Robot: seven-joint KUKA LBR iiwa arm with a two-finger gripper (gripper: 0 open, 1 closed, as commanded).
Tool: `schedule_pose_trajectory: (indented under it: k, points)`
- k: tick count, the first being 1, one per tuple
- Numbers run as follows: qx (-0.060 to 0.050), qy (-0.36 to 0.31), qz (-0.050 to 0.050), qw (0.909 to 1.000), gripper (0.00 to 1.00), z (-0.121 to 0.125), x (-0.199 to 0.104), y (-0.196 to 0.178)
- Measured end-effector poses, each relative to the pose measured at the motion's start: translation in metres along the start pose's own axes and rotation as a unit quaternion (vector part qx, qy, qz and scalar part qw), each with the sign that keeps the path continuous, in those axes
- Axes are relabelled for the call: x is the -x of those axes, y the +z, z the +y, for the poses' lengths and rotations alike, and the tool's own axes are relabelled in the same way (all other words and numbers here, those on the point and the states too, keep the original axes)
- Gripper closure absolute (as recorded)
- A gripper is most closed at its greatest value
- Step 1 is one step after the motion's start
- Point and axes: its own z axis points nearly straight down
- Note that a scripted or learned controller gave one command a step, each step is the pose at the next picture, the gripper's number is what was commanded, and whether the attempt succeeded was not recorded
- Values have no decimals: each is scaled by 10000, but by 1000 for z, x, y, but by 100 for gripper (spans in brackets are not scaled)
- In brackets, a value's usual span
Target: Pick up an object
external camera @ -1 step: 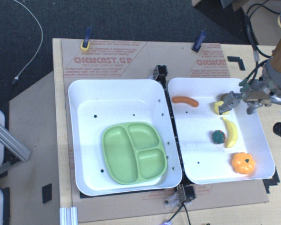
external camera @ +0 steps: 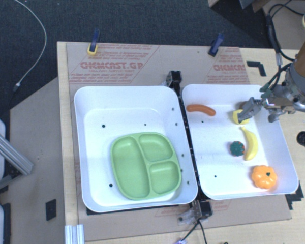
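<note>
Objects all sit in my right bin point(external camera: 213, 184); the left bin point(external camera: 91, 136) just has a green divided tray point(external camera: 145, 164). Going across the right one: orange sausage point(external camera: 201, 110), teal ball point(external camera: 237, 147), banana point(external camera: 250, 144), orange pumpkin point(external camera: 264, 177). Gripper point(external camera: 259, 111) hangs at the far edge, fingers spread, one touching a small yellow piece point(external camera: 239, 117).

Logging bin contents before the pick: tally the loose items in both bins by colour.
Green: 2, divided tray, small dark green item
Yellow: 2, banana, yellow piece by the gripper
Orange: 2, sausage, pumpkin
Total: 6
</note>
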Motion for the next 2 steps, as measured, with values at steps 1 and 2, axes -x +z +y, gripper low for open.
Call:
schedule_pose_trajectory:
  k: [1, 2]
  points:
    - [-13, 2, 4, 10000, 0, 8, -4, 55]
    - [-30, 3, 10, 10000, 0, -1, -5, 101]
